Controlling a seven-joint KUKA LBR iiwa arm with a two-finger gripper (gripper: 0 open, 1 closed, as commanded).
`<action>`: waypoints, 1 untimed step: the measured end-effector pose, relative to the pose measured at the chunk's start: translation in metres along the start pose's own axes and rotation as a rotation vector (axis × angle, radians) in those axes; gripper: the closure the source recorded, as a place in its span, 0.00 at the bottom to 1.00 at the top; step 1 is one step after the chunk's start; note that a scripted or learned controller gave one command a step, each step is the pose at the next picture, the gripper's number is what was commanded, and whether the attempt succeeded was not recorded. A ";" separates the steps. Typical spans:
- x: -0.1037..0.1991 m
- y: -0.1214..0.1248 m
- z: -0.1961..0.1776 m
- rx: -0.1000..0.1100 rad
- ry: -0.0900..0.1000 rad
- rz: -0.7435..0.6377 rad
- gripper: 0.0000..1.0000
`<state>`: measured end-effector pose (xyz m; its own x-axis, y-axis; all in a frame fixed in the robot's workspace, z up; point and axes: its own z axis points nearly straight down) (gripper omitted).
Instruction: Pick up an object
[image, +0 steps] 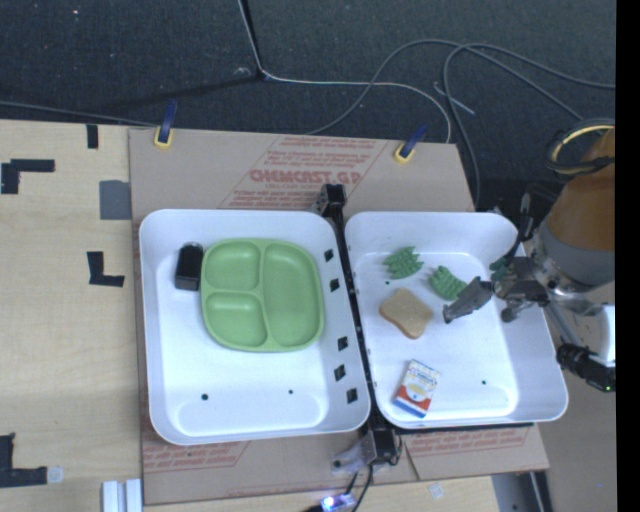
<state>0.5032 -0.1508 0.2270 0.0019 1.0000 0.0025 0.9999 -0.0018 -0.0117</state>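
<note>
The pincer (470, 300) hangs over the right bin (530, 395) near its right edge; its opening cannot be told. Both bins rest on cardboard (300, 170) covering the surface (60, 330).

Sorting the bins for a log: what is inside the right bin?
The right bin holds two green leafy pieces, a tan sponge and a small carton. The gripper covers some floor beside them.
</note>
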 end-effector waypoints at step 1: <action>0.000 0.002 -0.005 -0.010 -0.002 -0.003 0.00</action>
<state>0.5056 -0.1507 0.2319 -0.0012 1.0000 0.0004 1.0000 0.0012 -0.0015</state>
